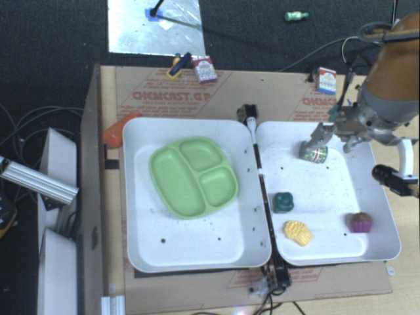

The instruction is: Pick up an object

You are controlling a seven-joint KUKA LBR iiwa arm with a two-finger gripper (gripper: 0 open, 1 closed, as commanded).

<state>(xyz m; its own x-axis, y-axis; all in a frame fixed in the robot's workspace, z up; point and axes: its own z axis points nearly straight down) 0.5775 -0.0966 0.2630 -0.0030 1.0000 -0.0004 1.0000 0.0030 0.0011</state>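
The pincer [319, 144] hangs low over the right bin [384, 241], its fingers closed around a small can [315, 153] near the bin's back wall. A teal toy [283, 202], yellow toy [297, 232] and purple toy [360, 222] lie nearer the front.

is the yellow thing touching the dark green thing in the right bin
Apart. The camera view shows a strip of white bin floor between the yellow object and the dark green object, which sits above it in the right bin.
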